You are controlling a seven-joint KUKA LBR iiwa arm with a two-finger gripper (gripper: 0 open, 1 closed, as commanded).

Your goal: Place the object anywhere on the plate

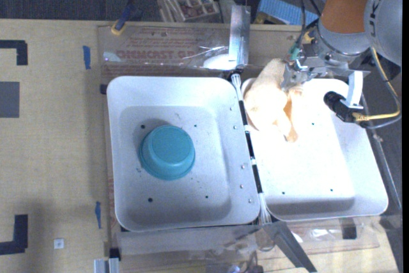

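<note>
A round blue plate (pixel 167 151) lies in the left white bin (pixel 121 105), left of its middle. A soft cream and pale orange object (pixel 268 102) hangs at the upper left of the right bin (pixel 332 188), and its left side overlaps the rim between the bins. My gripper (pixel 294 77) comes in from the upper right and is shut on the object's top right part. An orange strip (pixel 291 121) trails down below the grip. Glare washes out much of the object's outline.
A clear plastic sheet (pixel 166 51) and a metal bracket (pixel 239 35) lie just behind the bins. Black and yellow cables (pixel 348 109) hang off the wrist over the right bin's far edge. Clutter stands on the floor beyond the bench.
</note>
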